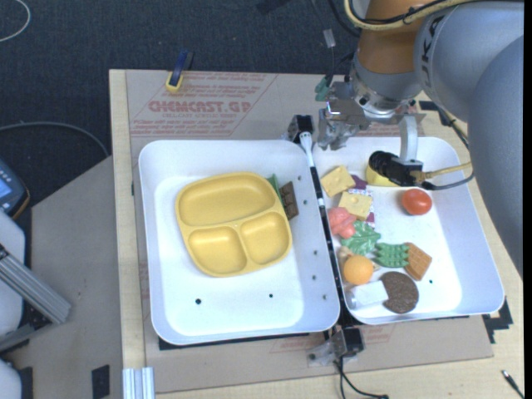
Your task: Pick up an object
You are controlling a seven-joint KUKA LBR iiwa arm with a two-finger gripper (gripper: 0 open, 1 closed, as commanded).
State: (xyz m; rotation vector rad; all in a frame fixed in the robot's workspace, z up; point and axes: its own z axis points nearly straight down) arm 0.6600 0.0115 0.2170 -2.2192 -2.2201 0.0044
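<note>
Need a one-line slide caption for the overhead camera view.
Arm's gripper above the right bin's far edge, toy food piled inside; yellow divided plate in the left bin.

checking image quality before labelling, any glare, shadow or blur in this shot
Camera view: even, soft lighting; the white bins look bright but keep their detail, mild sheen on the yellow divided plate. Soft shadows fall under the arm around the end effector. The big grey arm link nearest the lens is soft; the small toy foods stay fairly sharp.

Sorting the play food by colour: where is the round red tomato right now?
The round red tomato lies in the right white bin, near its far right side, just right of the yellow banana.
</note>
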